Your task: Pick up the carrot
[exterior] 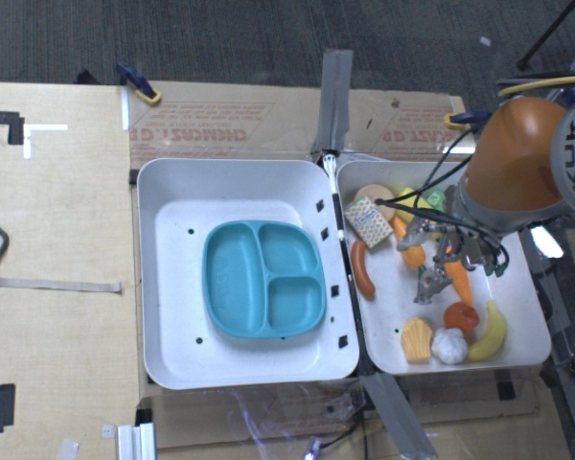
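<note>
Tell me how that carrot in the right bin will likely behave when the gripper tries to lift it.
The carrot looks like a smooth toy, so probably stiff and light. Its tapered, rounded shape may slip or roll between the fingers. It lies close to the tomato and banana, under the gripper, so nudging the neighbours seems likely.

Grey arm with orange band (519,151) entering from the frame's right edge, wrist angled down-left, end effector (439,278) lowered at right-centre

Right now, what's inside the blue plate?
Nothing shows in the blue plate; all three sections look bare. It sits in the left bin. What lies under the plate is covered.
</note>
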Controlling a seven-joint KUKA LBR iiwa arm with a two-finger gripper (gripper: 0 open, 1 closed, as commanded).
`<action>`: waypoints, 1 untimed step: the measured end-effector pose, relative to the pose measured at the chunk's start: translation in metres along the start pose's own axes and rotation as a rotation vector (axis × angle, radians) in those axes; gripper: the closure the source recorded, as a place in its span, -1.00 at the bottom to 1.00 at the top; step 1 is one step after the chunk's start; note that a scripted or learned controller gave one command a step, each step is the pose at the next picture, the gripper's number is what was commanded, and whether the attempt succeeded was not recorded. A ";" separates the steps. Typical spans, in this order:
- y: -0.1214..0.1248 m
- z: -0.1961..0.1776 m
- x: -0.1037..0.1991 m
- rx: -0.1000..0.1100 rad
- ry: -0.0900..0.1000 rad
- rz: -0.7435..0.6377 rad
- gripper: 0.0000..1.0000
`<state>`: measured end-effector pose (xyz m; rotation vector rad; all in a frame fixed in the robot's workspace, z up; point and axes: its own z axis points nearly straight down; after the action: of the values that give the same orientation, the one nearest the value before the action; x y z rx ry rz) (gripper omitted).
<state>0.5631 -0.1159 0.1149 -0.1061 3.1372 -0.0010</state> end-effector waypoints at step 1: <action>0.001 0.022 -0.011 0.000 -0.001 0.317 -1.00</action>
<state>0.5741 -0.1147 0.0931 0.3901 3.1132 -0.0010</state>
